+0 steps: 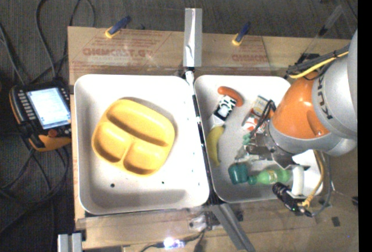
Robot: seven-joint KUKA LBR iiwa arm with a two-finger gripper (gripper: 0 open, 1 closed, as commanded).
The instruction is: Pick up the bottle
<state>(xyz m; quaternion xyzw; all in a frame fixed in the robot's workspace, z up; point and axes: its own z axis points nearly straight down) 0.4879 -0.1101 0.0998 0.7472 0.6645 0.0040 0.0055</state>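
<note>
A green bottle (263, 176) with a teal cap (238, 173) lies on its side near the front wall of the right bin (204, 89), cap pointing left. My gripper (253, 146) hangs over the middle of that bin, just behind the bottle and a little above it. The arm's orange band and grey wrist cover the bin's right part and the bottle's right end. I see nothing held in the gripper.
In the right bin, a yellow banana-shaped item (215, 143) lies along the left wall, a red item with a black-and-white label (226, 103) at the back, and an orange-and-white package (260, 110) beside the arm. The left bin (84, 129) holds a yellow divided tray (135, 136).
</note>
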